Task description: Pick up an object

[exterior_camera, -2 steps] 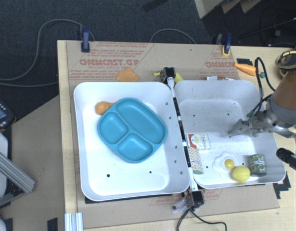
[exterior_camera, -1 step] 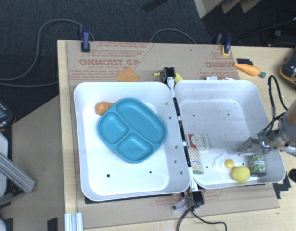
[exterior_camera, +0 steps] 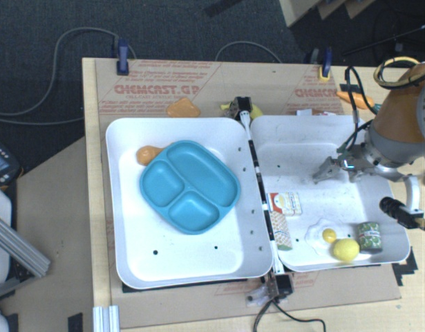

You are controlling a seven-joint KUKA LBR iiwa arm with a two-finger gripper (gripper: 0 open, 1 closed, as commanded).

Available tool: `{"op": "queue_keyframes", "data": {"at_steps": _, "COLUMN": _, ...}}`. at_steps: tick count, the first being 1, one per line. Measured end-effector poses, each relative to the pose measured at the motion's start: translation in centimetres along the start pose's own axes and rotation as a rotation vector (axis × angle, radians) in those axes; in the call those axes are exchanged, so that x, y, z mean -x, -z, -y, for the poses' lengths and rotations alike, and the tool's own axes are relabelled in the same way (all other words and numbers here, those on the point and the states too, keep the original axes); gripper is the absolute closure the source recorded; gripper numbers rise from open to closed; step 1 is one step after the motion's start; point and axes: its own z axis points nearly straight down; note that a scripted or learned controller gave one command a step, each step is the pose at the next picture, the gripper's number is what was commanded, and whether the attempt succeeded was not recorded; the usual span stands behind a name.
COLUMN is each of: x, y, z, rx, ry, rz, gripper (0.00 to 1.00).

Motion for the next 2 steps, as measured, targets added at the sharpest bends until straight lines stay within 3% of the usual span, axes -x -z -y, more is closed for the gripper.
{"op": "queue_keyframes", "data": {"at_steps": 1, "x": 1.6, "y": -1.9, "z": 9.8, "rx": -0.014, "ry": -0.015, "rz": -0.003, "gripper": 0.00}}
{"op": "queue_keyframes", "data": {"at_steps": 2, "x": 3.0, "y": 8.4, "z": 2.4, "rx": 0.009, "ry": -0.004, "rz": 0.007, "gripper": 0.00}}
